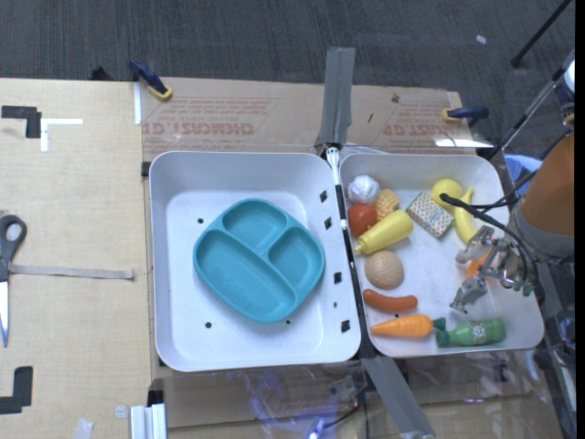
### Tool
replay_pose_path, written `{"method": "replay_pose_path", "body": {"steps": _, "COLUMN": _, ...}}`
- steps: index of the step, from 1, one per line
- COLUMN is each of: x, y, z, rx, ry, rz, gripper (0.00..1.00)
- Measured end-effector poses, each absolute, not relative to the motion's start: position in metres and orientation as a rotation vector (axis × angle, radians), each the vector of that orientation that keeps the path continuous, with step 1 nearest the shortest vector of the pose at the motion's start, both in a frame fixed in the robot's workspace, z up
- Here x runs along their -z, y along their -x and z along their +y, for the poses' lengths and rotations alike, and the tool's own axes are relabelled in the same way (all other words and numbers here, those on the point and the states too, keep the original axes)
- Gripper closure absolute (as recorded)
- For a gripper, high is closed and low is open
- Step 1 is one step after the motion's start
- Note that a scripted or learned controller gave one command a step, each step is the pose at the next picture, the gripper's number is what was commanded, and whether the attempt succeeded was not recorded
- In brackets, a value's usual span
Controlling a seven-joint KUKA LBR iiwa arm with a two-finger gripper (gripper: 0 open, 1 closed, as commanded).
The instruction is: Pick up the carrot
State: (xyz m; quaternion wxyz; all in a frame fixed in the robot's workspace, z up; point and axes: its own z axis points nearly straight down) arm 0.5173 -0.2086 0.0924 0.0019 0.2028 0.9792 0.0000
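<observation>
We should lower the pincer (473, 291) (empty, fingers apart) onto the carrot (402, 326) lying left and below, squeezing its middle.

Two white bins sit side by side at mid frame, the left bin (164, 273) and the right bin (526, 332). The left one carries one blue divided plate (260, 260). The right one carries one carrot (402, 326), one green bottle (473, 333), one sausage (390, 301), one round bun (385, 268), one yellow bottle (384, 231), one tomato (362, 217), one garlic bulb (364, 188), one banana (454, 203) and one speckled block (429, 214). One pair of scissors (7, 254) lies at the left edge.
</observation>
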Motion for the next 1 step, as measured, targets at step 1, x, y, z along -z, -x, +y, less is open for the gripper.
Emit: {"method": "replay_pose_path", "body": {"steps": 1, "x": -0.1033, "y": -0.5196, "z": -0.2089, "rx": 0.003, "ry": -0.631, "rz": 3.067, "gripper": 1.00}}
